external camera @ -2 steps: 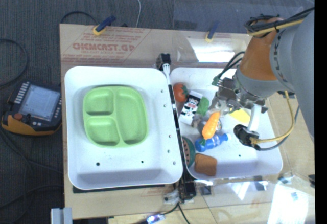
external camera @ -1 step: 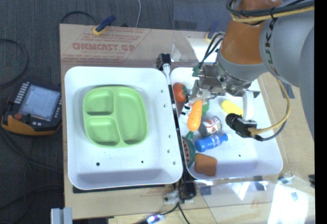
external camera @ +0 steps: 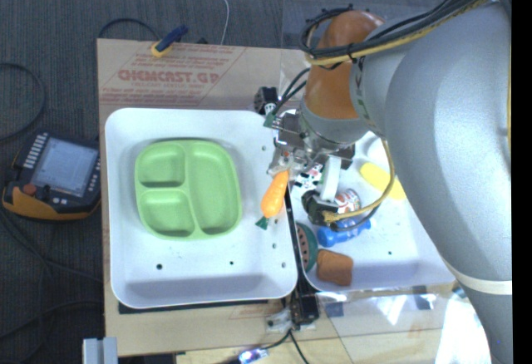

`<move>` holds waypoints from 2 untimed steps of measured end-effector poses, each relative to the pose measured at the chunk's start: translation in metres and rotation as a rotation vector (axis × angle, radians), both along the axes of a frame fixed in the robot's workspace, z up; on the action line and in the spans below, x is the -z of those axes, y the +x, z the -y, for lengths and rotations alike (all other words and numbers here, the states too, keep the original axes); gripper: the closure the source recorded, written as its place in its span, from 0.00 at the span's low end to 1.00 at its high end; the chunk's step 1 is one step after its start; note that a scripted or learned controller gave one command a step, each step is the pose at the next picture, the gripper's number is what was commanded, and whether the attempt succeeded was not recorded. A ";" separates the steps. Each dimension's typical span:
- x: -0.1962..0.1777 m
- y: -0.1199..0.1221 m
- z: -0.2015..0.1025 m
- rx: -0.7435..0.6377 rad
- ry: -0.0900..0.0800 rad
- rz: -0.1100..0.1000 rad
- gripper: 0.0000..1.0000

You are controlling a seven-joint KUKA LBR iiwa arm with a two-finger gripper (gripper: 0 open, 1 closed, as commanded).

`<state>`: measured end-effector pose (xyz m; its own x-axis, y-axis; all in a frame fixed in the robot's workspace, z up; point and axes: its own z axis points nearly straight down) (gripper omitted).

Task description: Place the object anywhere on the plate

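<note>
Presently, green plate (external camera: 188, 188) in left bin (external camera: 125, 271); carrot (external camera: 274, 194) alongside.

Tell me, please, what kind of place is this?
Probably a robotics lab test bench: a KUKA arm reaches over two white bins, a teach pendant lies on the carpet, and toy items like a carrot serve as objects.

The arm (external camera: 449, 105) runs off the right and top edges and covers much of the right bin (external camera: 399, 258); the yellow object (external camera: 378, 178) and the blue object (external camera: 342, 229) show only partly
</note>
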<state>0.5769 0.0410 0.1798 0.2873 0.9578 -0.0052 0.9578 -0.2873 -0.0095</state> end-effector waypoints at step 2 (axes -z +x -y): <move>-0.023 0.049 -0.122 -0.102 -0.002 0.003 1.00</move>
<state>0.6259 0.1633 0.2029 0.1883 0.9821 -0.0060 0.9821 -0.1883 -0.0067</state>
